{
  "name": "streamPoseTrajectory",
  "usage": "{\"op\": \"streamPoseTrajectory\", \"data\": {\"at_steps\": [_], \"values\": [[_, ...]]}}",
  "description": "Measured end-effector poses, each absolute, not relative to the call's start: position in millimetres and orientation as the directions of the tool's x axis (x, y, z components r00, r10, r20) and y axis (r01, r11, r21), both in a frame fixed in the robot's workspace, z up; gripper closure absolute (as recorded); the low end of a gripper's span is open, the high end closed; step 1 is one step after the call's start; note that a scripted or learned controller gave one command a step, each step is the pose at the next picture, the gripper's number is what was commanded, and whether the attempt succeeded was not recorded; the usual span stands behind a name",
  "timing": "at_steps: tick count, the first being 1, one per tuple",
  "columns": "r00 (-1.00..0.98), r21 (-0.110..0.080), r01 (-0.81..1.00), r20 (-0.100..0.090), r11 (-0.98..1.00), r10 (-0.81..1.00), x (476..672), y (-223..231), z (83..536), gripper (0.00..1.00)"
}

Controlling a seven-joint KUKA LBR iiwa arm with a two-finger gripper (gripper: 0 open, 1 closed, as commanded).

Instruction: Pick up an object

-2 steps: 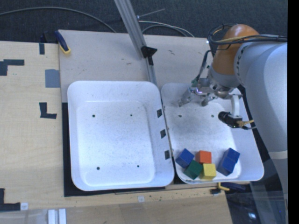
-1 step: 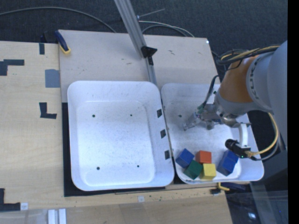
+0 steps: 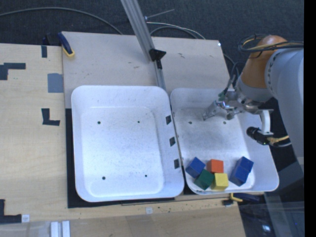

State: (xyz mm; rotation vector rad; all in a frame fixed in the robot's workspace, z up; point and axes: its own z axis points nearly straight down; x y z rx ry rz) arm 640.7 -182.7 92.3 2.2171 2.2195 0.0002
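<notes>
So the hand (image 3: pixel 213 111) is parked over the upper part of the right bin (image 3: pixel 210 137), right side of the frame, hanging above bare bin floor. It's small and kind of blurry here, so I honestly can't tell if it's open or closed. Nothing is visibly in it.

All the stuff to grab is bunched in the bottom of that bin, well apart from the hand: a blue cube (image 3: pixel 195 166), an orange cube (image 3: pixel 215 166), a green cube (image 3: pixel 204 179) and a yellow cube (image 3: pixel 220 180) packed up against each other, plus a bigger blue block (image 3: pixel 242 170) just beside them to the right.

What I'd worry about: the cubes are so tight that the hand probably won't fit around one without landing on a neighbour, so it could just shove the pile or come up with nothing. They're also close to the bin's lower rim, so a descent there might clip the wall. The blue block looks like the easiest pick, since it has free sides.

Surroundings: the left bin (image 3: pixel 121 142) sits beside it on a pale wood counter (image 3: pixel 29 147) with dark tape marks. A metal pole (image 3: pixel 140 26) slants in from the top, and cables (image 3: pixel 64 11) trail over dark carpet behind.
</notes>
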Motion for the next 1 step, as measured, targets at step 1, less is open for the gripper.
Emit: {"op": "streamPoseTrajectory", "data": {"at_steps": [1], "values": [[-0.008,-0.003,1.0,0.003,0.008,1.0,631.2,-92.6,91.6,0.0]]}}
